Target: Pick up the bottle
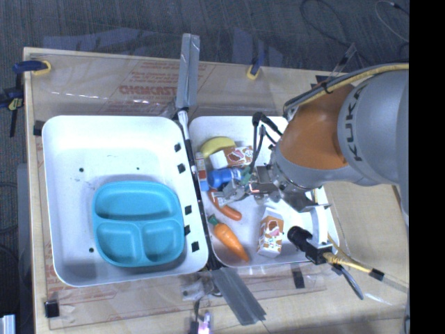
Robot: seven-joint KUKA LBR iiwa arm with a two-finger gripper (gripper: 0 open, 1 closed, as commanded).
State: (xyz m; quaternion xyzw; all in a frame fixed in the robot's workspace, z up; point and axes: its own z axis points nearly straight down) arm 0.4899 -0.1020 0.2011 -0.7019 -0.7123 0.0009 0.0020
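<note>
A blue bottle with a white end lies on its side in the right bin, close to the divider between the bins. My gripper hangs low over the bin, right beside the bottle's right end and touching or nearly touching it. The grey arm with its orange band reaches in from the right and hides the bin's right half.
Around the bottle lie a yellow banana, a small red-brown packet, an orange sausage, a carrot and a small carton. The left bin holds a blue sectioned tray.
</note>
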